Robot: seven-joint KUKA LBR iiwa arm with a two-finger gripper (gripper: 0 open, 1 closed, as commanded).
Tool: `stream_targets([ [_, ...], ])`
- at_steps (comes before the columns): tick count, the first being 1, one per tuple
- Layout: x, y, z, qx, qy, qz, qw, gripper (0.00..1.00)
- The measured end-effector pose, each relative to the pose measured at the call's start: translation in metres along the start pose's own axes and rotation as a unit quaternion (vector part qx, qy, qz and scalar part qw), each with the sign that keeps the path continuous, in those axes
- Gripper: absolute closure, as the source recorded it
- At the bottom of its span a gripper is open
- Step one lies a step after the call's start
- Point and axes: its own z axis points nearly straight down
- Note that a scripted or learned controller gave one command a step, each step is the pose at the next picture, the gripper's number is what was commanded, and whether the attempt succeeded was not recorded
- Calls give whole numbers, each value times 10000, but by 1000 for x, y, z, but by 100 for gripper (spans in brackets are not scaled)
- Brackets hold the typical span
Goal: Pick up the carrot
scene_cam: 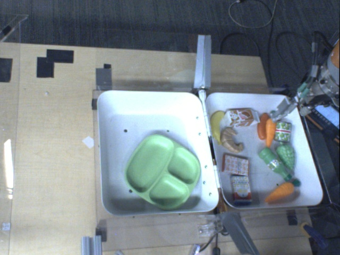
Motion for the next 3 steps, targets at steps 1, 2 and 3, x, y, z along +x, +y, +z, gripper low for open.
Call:
stream_targets([
  [1, -11, -38, 121, 13, 8, -745, 9972, 0],
  [2, -2, -71, 110, 27, 19, -731, 9973, 0],
  [3, -5, -20, 164, 9, 7, -1262, 9920, 0],
])
